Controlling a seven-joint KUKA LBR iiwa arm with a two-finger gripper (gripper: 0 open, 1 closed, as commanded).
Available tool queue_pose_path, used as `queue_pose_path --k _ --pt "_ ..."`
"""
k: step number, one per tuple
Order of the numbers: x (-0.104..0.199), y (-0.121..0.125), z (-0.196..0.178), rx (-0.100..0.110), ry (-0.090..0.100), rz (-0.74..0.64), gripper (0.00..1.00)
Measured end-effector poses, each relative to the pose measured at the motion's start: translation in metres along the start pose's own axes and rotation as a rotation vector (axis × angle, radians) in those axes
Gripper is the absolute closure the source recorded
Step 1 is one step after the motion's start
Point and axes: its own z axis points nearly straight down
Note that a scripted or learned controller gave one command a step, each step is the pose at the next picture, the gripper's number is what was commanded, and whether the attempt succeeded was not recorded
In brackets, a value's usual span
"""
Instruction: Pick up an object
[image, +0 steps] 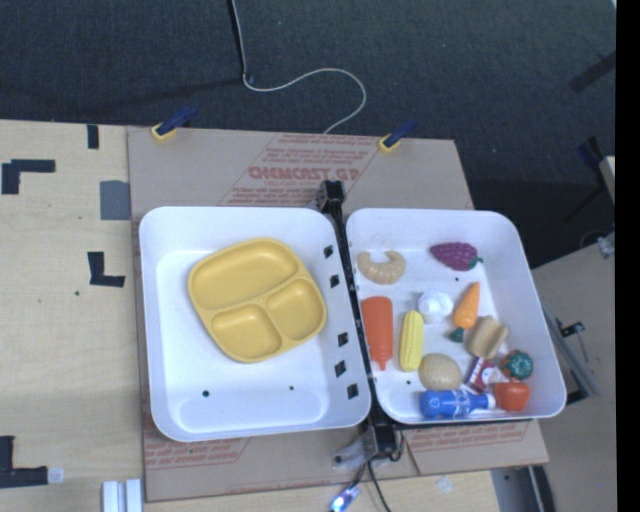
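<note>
Toy food pieces lay crowded in the right white bin (500, 232): a long orange plastic carrot (377, 330) beside a yellow corn cob (411, 340), a tan croissant (383, 265), a purple grape bunch (455, 255) and a blue bottle (452, 404) along the near wall. A yellow three-compartment plastic tray (257, 298) sat in the left white bin (170, 300). Both bins rested on a cardboard-covered counter (200, 170). State of the tool: cannot be told.
</note>
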Motion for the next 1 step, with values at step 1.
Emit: queue_pose_path --k 1 --pt "-0.0002 0.0002 -0.0619 -0.008 -0.003 -0.001 1.0"
